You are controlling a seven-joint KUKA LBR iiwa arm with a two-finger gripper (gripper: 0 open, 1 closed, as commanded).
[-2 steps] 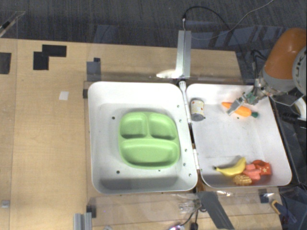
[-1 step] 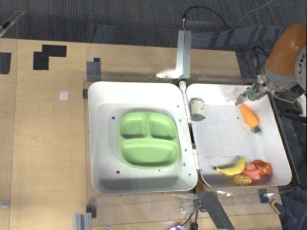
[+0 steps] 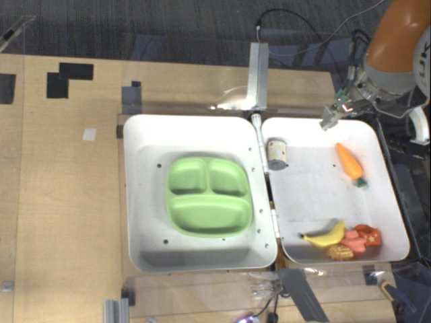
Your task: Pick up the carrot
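The orange carrot (image 3: 349,161) with its green stem end lies in the right bin (image 3: 316,200), near the far right wall, pointing toward the back. My gripper (image 3: 330,118) hangs over the bin's back rim, up and to the left of the carrot and apart from it. The arm with its orange band (image 3: 399,29) comes in from the upper right. Nothing shows between the fingers.
In the right bin a small can (image 3: 277,153) lies near the left wall, and a banana (image 3: 325,235), a red piece (image 3: 366,237) and a small brown piece (image 3: 341,252) crowd the front right corner. The left bin (image 3: 145,180) holds a green divided plate (image 3: 209,195).
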